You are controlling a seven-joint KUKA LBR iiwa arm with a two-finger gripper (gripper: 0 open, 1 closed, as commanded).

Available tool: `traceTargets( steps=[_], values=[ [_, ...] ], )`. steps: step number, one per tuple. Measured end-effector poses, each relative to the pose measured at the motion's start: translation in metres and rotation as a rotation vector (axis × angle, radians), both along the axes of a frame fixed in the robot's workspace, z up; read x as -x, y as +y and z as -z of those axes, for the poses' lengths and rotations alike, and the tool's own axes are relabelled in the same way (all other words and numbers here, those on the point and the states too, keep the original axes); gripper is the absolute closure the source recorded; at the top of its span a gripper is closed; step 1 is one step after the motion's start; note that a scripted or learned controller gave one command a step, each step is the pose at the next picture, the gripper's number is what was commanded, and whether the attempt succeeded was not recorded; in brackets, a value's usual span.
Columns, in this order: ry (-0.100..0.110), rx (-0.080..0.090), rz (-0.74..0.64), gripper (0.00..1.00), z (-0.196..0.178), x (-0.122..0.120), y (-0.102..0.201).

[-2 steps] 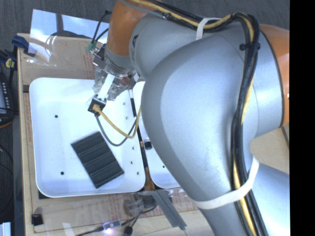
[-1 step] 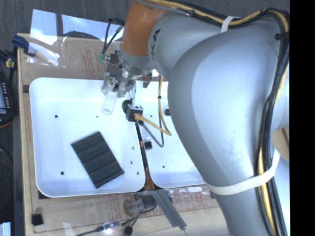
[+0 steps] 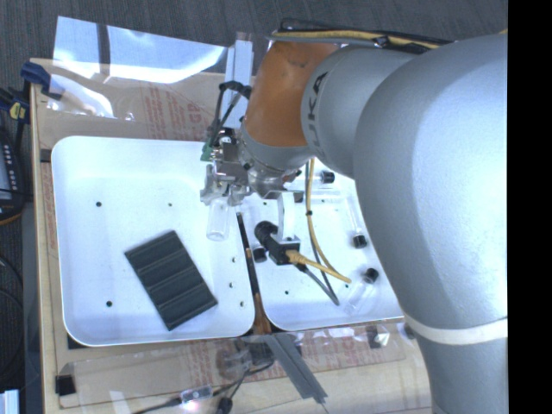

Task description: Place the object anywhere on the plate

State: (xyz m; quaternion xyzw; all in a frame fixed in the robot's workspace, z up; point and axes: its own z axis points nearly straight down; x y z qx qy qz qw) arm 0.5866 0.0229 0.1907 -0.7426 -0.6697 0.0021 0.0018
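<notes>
The right side of the scene is taken up by the grey arm, whose orange band is seen above the wrist at the far middle of the bench. Two shallow white bins are set side by side: the left bin and the right bin, the latter largely covered by the arm. In the left bin a dark ribbed plate is laid flat, tilted, toward the near side. The gripper is held over the right edge of the left bin, near the divide between the bins, well apart from the plate. A small clear object is seen just below it; whether it is gripped cannot be told.
</notes>
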Motion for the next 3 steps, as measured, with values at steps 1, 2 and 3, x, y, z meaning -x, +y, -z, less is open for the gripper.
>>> traceTargets(
  steps=[1,2,3],
  values=[
    [-0.005,-0.001,-0.659,1.00,-0.037,-0.043,0.036],
    [-0.004,0.000,-0.577,1.00,-0.088,-0.022,0.122],
    [0.000,-0.002,-0.688,1.00,-0.054,-0.018,0.172]
  ],
)
